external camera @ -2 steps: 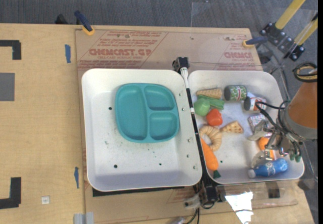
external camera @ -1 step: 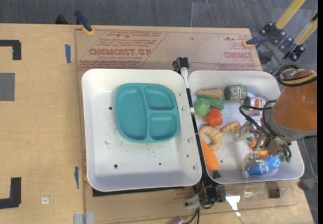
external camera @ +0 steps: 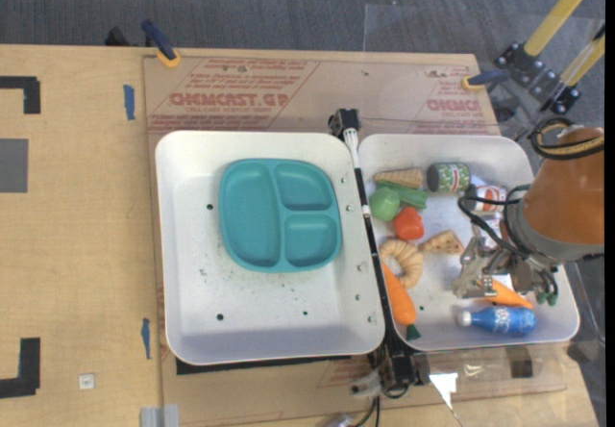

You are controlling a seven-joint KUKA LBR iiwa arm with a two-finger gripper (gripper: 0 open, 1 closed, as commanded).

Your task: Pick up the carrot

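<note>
The carrot (external camera: 400, 298) is orange with a green tip and lies along the left wall of the right bin (external camera: 562, 324), near its front. My gripper (external camera: 479, 273) hangs low over the right half of that bin, about a hand's width to the right of the carrot and apart from it. A small orange piece (external camera: 510, 297) lies just below and to the right of the gripper, and I cannot tell whether it touches it. The arm's orange band (external camera: 574, 199) covers the bin's right edge.
The right bin also holds a blue bottle (external camera: 498, 320), a ring-shaped pastry (external camera: 404, 258) just above the carrot, a cracker wedge (external camera: 442, 243), a red tomato (external camera: 408, 222), a green pepper (external camera: 386, 202), a cone (external camera: 399, 178) and a green can (external camera: 447, 176). A teal divided plate (external camera: 281, 213) sits in the left bin (external camera: 192, 310).
</note>
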